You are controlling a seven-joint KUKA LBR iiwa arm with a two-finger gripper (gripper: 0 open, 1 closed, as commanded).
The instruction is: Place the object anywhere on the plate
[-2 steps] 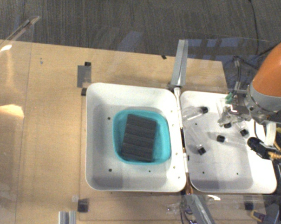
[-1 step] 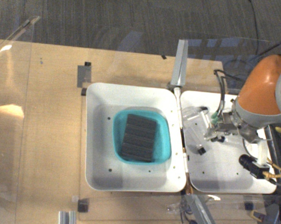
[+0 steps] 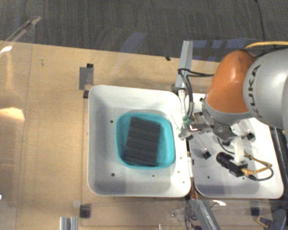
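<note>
A teal plate (image 3: pixel 167 145) lies in the left white bin (image 3: pixel 101 134). A dark grey ribbed block (image 3: pixel 143 140) rests flat on the plate, roughly at its middle. My gripper (image 3: pixel 185 129) hangs under the orange wrist band at the wall between the two bins, just right of the plate's rim. It stands apart from the block. The wrist hides most of the gripper.
The arm covers the upper half of the right white bin (image 3: pixel 236 187). A small dark piece (image 3: pixel 205 154) sits on that bin's floor. Metal brackets (image 3: pixel 86 76) stand on the wooden bench around the bins.
</note>
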